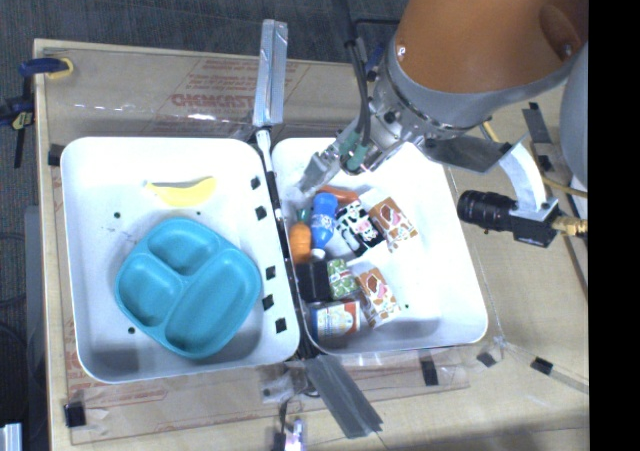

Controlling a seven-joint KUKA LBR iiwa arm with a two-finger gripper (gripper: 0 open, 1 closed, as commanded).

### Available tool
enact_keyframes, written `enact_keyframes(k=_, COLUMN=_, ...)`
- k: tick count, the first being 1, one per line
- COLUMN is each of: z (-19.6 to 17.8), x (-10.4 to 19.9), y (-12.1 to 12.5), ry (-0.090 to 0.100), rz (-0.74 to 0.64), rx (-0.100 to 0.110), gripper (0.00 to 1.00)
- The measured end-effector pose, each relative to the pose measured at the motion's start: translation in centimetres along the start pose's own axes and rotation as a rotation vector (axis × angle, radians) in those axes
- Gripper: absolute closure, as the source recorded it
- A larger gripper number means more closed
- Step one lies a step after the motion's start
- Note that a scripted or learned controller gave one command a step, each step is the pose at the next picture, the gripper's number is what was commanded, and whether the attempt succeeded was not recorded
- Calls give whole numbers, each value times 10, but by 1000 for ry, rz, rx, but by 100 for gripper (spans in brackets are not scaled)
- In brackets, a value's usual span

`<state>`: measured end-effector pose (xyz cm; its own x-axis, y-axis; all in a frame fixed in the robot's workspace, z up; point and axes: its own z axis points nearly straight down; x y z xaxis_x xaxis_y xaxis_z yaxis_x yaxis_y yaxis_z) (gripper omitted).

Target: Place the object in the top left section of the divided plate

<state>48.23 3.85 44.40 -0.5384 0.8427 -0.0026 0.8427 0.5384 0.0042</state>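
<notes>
A blue divided plate (190,284) lies in the left bin (90,159), with nothing in its three sections. A yellow banana (183,191) rests on the bin floor just behind the plate. My gripper (316,177) hangs over the back left corner of the right bin (445,269), slanting down toward a pile of small items. Just below its tip stands a blue bottle (324,222). The wrist hides whatever is directly under the gripper.
The right bin's left half holds an orange item (300,242), a black-and-white carton (355,229), a brown carton (392,222), a black item (314,281), another carton (375,291) and a small jar (335,319). A divider wall (272,239) separates the bins.
</notes>
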Motion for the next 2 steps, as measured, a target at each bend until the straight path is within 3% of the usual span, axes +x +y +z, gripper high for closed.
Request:
enact_keyframes(k=1, z=-11, x=1, y=2, ry=-1, rz=-8, rx=-2, gripper=100)
enact_keyframes(k=2, z=140, x=20, y=9, ry=3, rz=-303, rx=6, gripper=100)
